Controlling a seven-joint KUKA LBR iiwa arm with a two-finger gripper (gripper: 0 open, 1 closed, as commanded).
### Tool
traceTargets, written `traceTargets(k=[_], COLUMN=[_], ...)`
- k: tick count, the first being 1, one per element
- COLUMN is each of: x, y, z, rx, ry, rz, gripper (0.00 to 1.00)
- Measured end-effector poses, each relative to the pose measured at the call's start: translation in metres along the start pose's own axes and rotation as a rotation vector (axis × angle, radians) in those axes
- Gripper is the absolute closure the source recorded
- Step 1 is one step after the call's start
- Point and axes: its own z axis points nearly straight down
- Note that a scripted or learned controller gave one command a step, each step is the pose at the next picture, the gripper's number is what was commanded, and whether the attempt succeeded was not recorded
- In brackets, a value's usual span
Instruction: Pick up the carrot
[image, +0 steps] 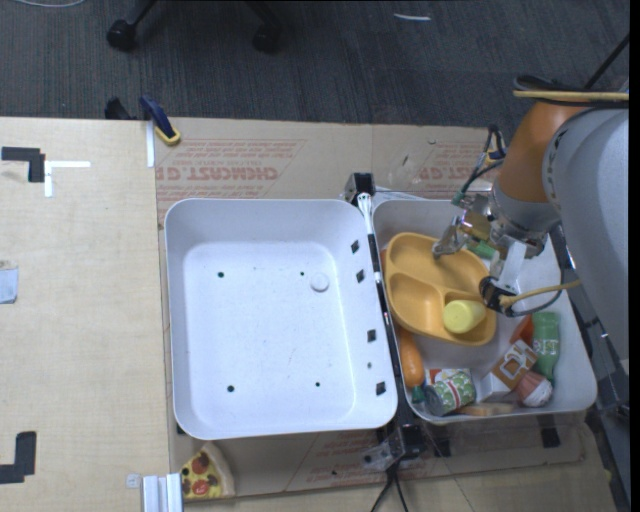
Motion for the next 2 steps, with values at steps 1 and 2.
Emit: traceTargets(k=[1,2], x=[-0.013,0.024], y=[0.005,-0.041], z=[-0.009,-0.099], rx=[-0.014,0.005], ry=[-0.023,0.010], rz=[0.004,0.124], gripper=[1.00,1.00])
